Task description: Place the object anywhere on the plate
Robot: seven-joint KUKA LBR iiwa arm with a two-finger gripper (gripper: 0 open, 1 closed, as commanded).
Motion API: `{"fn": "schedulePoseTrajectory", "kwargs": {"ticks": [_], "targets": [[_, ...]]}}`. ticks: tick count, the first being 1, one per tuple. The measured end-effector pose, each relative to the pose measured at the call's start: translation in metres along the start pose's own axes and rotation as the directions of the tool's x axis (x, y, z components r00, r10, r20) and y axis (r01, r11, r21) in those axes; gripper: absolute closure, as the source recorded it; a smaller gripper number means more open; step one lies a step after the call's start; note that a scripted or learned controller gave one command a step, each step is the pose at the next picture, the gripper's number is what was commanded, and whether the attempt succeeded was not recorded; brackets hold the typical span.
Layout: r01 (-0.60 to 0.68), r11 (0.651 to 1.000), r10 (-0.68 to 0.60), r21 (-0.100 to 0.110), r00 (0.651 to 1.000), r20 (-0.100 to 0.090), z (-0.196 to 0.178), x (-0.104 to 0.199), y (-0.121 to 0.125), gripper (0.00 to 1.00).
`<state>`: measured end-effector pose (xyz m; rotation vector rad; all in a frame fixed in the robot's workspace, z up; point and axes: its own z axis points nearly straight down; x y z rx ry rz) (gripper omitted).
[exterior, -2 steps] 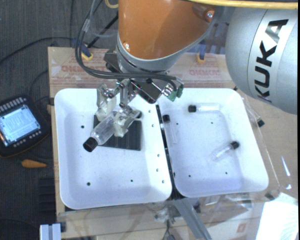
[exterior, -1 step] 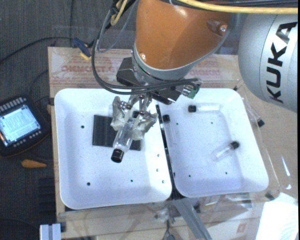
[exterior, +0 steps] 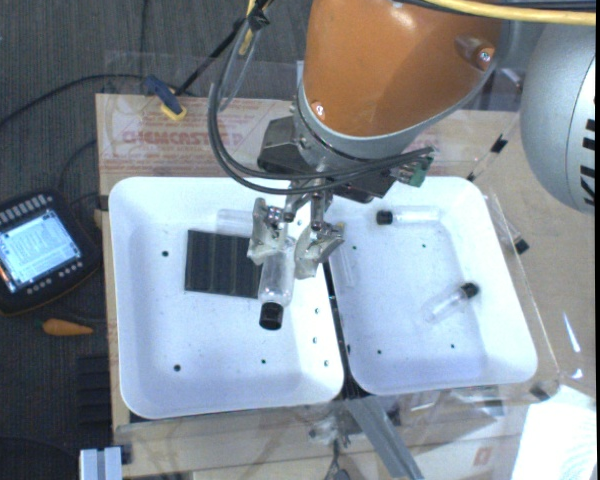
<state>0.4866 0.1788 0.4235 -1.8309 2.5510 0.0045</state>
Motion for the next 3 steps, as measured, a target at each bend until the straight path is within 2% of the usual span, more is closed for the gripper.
{"fn": "schedulePoseTrajectory", "kwargs": {"ticks": [1,2,3], "targets": [[0.388,0.922,-0.388,-0.012,0.922,-0.005,0.152,-0.042,0.019,1.0],[0.425,0.905,-0.425,-0.006,0.905,0.0,0.253,-0.052,-0.06,1.0],[0.425,0.905,-0.425,-0.006,0.905,0.0,0.253,-0.052,-0.06,0.0]]}}
